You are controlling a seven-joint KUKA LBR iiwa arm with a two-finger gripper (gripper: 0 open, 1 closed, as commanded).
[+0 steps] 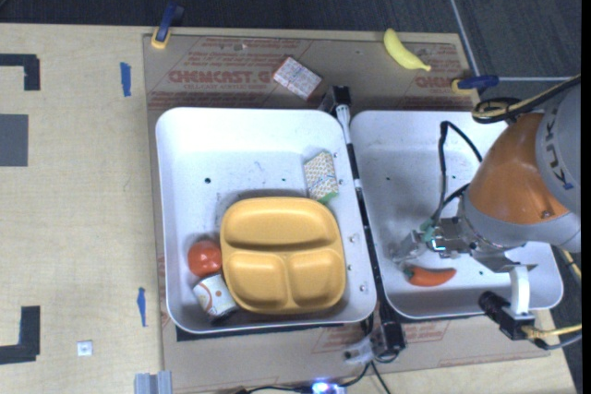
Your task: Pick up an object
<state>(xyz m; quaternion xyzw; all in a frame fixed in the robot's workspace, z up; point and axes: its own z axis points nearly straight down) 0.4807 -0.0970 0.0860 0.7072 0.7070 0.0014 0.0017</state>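
Note:
My gripper (416,246) hangs low in the right bin (406,143), near its front-left part. Just below it a small orange-red pepper-shaped object (431,276) lies on the bin floor, close to the gripper; whether they touch is unclear. The left bin (185,143) holds a large yellow divided tray (282,254), a red ball (205,256), a small white-and-orange can (214,295) and a patterned packet (320,175) against the right wall.
The arm's orange band (517,185) and grey wrist cover the right bin's right side. Behind the bins, a patterned box (295,77) and a yellow banana (404,51) lie on the cardboard. Blue clamps (166,21) hold the board's edges.

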